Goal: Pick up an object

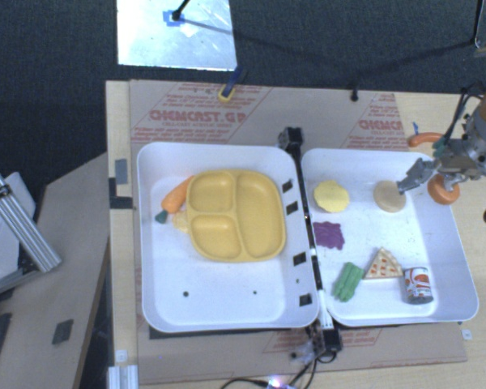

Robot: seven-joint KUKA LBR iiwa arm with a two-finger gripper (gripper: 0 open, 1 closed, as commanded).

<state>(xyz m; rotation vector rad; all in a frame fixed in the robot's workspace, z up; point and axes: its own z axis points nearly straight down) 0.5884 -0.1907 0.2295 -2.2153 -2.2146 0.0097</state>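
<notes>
Two white bins sit side by side on your tabletop (470, 241), with a row of black clips (300, 233) along the seam between them. The left bin (158, 298) holds a yellow divided plate (231, 215) near its centre; an orange carrot (176, 194) lies against the plate's upper-left edge, its green tip pointing toward the bin's left wall.

The right bin (454, 298) holds six small things. A yellow disc (331, 195) lies in the upper left, with a purple piece (328, 234) just below it. A tan round cookie (390, 196) lies in the upper middle. Toward the near edge you find a green pod (347, 281), a wedge-shaped sandwich slice (382, 265) just to its right, and a small can (418, 285) beside the slice, near the bin's lower-right corner.

Your arm enters from the right edge, and the gripper (413, 177) sits over the upper right part of the right bin, just beside the cookie's upper-right edge. You see nothing between its fingers. Whether they are spread or pressed together cannot be told at this scale. An orange ring (442, 191) sits just below the wrist, at the bin's right rim.

Beyond the bins, brown printed cardboard (202, 112) covers the tabletop, and a shiny square sheet (176, 23) lies on dark carpet (49, 55) at upper left.
</notes>
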